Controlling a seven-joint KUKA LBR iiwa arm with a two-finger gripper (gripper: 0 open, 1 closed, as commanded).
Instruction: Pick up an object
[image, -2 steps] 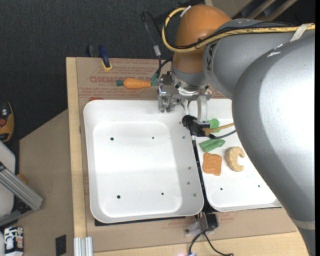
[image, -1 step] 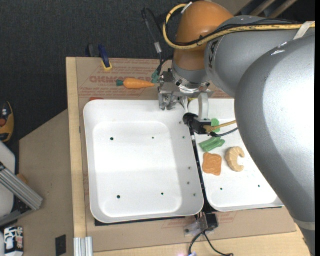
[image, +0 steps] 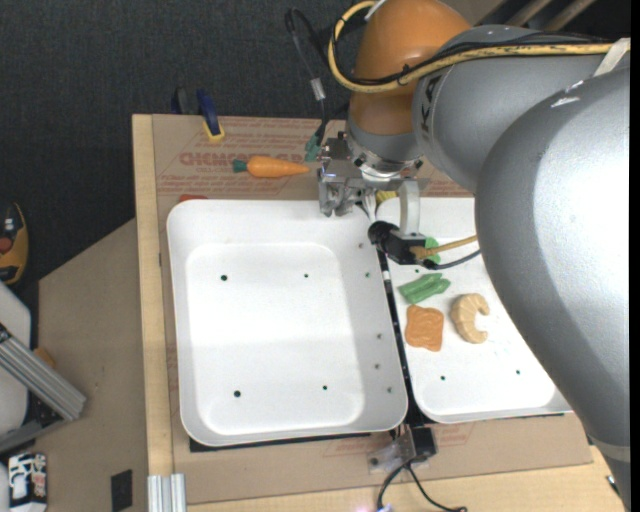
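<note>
- The grey arm (image: 560, 200) comes in from the right and crosses above much of the right bin (image: 490, 408), with its orange band (image: 400, 50) at the far side of the view
- The end effector (image: 338, 198) hangs over the far rim of the left bin (image: 182, 300), close to that bin's far right corner. From this slant I cannot tell whether it is spread, pressed together or pinching something
- A carrot (image: 275, 167) lies on the brown desk (image: 150, 300) just behind the left bin, outside both bins. It lies roughly along the bin's far rim, green top to the left and orange tip to the right
- The carrot's tip is just beside the end effector, and whether the two touch cannot be made out
- In the right bin a green pod (image: 424, 289) lies tilted near the wall shared with the left bin
- An orange chunk (image: 424, 328) sits just nearer the camera than the pod, also by that wall
- A pale, curved, croissant-like piece (image: 470, 317) lies to the right of the chunk, near it but apart
- The pod, chunk and curved piece are all well apart from the end effector
- A blue clip (image: 209, 114) sits at the far edge of the desk, left of the carrot and apart from it
</note>
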